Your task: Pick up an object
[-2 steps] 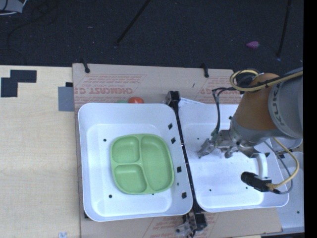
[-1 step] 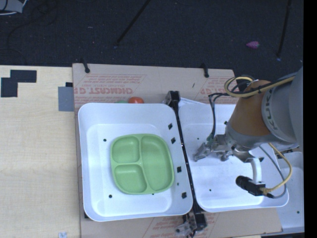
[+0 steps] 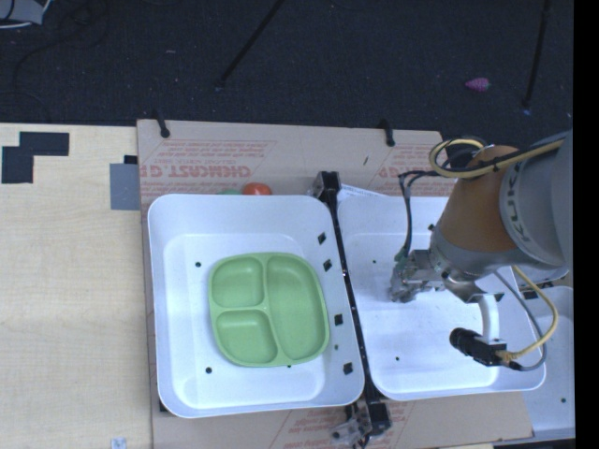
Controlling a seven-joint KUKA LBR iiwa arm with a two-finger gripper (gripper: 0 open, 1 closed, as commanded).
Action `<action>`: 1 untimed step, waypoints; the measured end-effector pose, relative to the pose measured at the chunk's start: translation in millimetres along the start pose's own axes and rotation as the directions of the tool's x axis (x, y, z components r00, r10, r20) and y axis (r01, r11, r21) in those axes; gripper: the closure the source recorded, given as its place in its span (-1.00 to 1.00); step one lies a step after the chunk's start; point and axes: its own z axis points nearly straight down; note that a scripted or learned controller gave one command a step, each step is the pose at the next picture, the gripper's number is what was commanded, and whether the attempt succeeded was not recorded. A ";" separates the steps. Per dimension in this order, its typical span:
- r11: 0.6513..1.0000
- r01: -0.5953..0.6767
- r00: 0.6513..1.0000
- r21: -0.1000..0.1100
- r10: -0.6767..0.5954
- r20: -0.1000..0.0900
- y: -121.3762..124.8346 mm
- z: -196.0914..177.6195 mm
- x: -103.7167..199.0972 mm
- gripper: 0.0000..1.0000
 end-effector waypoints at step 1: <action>1.000 0.006 1.000 -0.006 -0.006 0.001 1.2 -63.4 -1.8 1.00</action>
